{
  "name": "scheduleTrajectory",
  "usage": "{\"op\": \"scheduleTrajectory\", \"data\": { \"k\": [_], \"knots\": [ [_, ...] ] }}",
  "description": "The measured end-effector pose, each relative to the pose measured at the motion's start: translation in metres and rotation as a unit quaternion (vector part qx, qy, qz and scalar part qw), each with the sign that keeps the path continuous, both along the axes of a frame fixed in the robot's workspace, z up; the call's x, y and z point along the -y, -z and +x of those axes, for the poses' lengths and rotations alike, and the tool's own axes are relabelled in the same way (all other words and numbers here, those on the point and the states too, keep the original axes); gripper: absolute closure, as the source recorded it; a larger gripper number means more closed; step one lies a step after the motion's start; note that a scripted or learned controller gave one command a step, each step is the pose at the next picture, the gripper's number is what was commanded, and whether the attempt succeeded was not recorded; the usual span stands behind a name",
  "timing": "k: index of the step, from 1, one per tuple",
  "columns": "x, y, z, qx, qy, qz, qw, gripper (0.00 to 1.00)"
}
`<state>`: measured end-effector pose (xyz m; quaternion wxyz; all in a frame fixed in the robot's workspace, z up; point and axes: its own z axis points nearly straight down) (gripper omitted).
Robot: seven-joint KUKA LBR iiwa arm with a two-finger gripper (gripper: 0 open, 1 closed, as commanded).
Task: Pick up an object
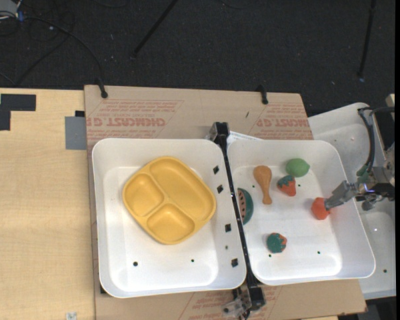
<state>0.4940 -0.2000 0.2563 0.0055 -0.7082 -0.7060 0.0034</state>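
The right bin (347, 259) holds several toy foods. There is a tan drumstick (263, 182), a green ball (297, 167), a strawberry (287, 186), a red-orange tomato (319, 209), a green and red piece (275, 243), and a watermelon slice (244, 205) against the left wall. My gripper (329, 204) reaches in low from the right. Its tip is at the tomato's upper right side, touching or nearly touching it. The tomato rests on the bin floor.
The left bin (113, 259) carries a yellow divided plate (169, 199). A black divider (231, 205) runs between the two bins. The arm's wrist and cables (373, 179) hang over the right bin's right rim.
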Motion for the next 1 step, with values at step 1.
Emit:
{"op": "scheduleTrajectory", "data": {
  "k": [1],
  "knots": [
    [-0.0003,-0.0055,0.0023,0.006,-0.002,-0.0016,1.0000,0.00]
  ]
}}
